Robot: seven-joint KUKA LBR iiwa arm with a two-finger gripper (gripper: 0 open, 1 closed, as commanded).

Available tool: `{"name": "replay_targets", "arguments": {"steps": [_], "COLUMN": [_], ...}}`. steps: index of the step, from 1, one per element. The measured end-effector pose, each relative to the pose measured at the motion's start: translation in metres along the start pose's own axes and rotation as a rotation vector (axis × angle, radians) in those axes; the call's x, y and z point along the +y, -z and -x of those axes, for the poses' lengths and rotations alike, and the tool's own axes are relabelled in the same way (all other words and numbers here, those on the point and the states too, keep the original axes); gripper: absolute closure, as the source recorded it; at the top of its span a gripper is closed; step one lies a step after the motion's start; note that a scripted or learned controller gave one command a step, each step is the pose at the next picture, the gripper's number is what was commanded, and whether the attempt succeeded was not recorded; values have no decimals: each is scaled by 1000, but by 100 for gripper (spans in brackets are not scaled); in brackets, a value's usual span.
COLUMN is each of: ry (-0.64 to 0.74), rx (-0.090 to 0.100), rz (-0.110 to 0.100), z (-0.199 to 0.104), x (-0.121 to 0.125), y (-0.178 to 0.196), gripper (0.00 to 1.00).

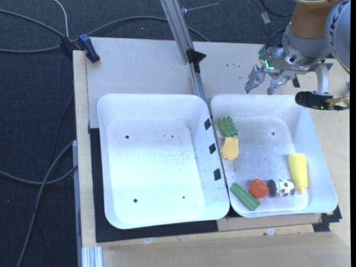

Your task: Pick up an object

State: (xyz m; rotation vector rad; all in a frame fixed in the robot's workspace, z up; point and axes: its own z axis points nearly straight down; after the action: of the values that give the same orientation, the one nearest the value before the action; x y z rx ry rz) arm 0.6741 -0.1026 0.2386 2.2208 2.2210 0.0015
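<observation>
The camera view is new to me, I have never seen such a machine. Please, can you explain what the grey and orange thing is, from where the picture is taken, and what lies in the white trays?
The picture comes from one fixed camera above the bench, looking down at a slant. The grey and orange thing at the upper right is a robot arm. At its end sits a gripper with two fingers, which are spread apart with nothing between them. It hangs above the bench, behind the right bin.

In the right bin lie small toy-like things: a green leafy piece, a yellow corn-like piece, a yellow bottle-shaped piece, a green stick, a red piece and a small spotted cylinder. The left bin stands beside it.
</observation>
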Motion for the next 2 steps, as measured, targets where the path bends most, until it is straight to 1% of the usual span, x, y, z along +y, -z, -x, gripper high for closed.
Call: {"name": "replay_targets", "arguments": {"steps": [1, 2], "ry": [0, 0], "rx": [0, 0], "rz": [0, -4], "z": [0, 1], "x": [0, -1], "y": [0, -42], "gripper": [0, 0]}}
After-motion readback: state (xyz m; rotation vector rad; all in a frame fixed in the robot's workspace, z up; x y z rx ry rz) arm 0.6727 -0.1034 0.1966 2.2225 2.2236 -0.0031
